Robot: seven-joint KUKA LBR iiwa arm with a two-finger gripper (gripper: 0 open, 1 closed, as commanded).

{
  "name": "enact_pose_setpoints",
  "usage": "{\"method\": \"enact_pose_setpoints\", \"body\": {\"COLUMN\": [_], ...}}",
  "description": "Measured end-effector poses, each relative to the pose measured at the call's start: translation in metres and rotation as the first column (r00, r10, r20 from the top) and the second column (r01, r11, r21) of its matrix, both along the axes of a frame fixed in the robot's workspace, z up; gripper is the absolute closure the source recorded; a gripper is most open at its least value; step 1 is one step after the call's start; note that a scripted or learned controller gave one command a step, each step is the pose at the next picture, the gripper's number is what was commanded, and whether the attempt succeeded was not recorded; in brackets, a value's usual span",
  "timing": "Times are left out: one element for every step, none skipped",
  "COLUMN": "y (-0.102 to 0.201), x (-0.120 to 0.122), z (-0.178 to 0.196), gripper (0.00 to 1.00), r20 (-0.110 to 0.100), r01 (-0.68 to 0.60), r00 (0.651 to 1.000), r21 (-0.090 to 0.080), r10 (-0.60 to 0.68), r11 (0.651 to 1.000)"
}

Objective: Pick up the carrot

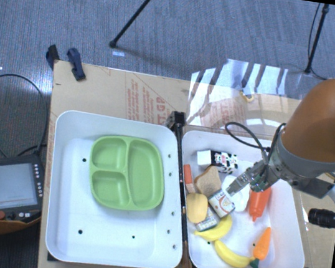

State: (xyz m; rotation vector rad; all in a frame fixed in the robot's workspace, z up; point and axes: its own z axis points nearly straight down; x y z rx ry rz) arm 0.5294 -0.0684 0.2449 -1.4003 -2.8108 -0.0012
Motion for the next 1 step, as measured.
{"method": "enact_pose_setpoints", "body": {"y": [-0.0869], "x": [-0.0395], "z": [0.063], "gripper": [1.0], "r20": [0.004], "r01": [-0.383], "r00": [0.924], "r21": [-0.005], "r10": [0.383], "r11": [0.924]}}
